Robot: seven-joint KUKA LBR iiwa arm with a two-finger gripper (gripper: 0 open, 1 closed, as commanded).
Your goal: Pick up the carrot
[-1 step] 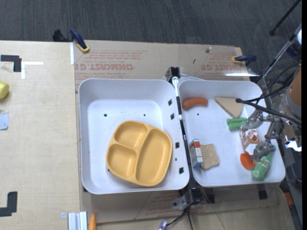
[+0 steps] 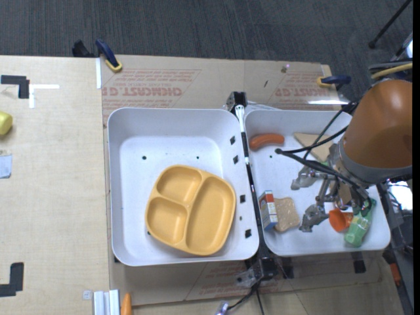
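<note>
Our fingers (image 2: 321, 205) hang spread, pinching nothing — the carrot (image 2: 338, 220) just beside them touches the green bottle (image 2: 358, 229), so closing may snag both.

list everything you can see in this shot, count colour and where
shallow white bins: 2, white, side by side on bench
yellow divided plastic plate: 1, yellow, in left bin
orange-red sausage-shaped toy: 1, right bin, far left corner
small carton: 1, blue and red, right bin, near left
brown bread slice: 1, beside carton
orange carrot: 1, right bin, near right, under gripper
green bottle: 1, beside carrot
yellow round object: 1, bench's left edge
gripper: 1, grey, over right bin
</note>
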